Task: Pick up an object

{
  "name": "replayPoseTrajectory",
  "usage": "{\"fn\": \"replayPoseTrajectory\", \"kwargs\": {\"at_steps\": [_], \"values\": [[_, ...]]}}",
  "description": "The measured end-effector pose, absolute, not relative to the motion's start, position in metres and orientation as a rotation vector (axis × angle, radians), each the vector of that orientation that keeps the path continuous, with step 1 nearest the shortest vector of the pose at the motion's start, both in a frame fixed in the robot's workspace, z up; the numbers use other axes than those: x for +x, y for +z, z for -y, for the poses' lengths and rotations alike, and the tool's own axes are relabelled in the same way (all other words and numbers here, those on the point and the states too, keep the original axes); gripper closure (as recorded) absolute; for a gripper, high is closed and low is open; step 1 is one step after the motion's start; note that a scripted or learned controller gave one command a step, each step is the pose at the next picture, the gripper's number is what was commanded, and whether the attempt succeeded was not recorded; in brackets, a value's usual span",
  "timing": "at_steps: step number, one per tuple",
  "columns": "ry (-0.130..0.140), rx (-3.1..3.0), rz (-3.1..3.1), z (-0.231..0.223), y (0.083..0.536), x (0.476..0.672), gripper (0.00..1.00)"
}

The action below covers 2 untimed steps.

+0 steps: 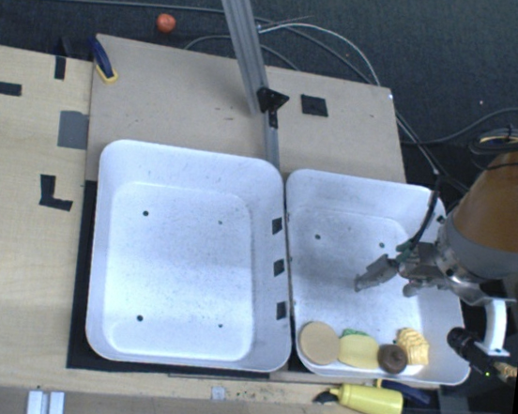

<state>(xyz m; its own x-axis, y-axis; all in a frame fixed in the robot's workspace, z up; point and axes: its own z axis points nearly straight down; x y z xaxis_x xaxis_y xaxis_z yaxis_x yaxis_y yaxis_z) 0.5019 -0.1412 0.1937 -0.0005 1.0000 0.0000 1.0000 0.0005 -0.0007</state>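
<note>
The right bin (354, 204) holds a small cluster along its front edge: a tan round disc (320, 343), a yellow piece (359, 352) with a green bit (353, 334) behind it, a dark brown ring (392, 359) and a yellow ridged piece (412, 345). My gripper (384, 286) hangs over the right half of this bin, a little behind the cluster. Its two dark fingers are spread, one reaching left (370, 278), and nothing sits between them. The gripper is open.
The left bin (188, 168) lies beside the right one. A yellow-handled tool (371, 401) lies on the bench just in front of the right bin. A slanted metal pole (251, 49) stands behind the bins. An orange ball (166, 22) lies far back.
</note>
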Motion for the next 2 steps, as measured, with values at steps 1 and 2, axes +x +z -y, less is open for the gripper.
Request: {"fn": "replayPoseTrajectory", "kwargs": {"at_steps": [1,2], "values": [[-0.002,-2.222,2.224,0.167,0.254,0.581,0.00],[0.007,-2.217,2.218,0.196,0.189,0.669,0.00]]}}
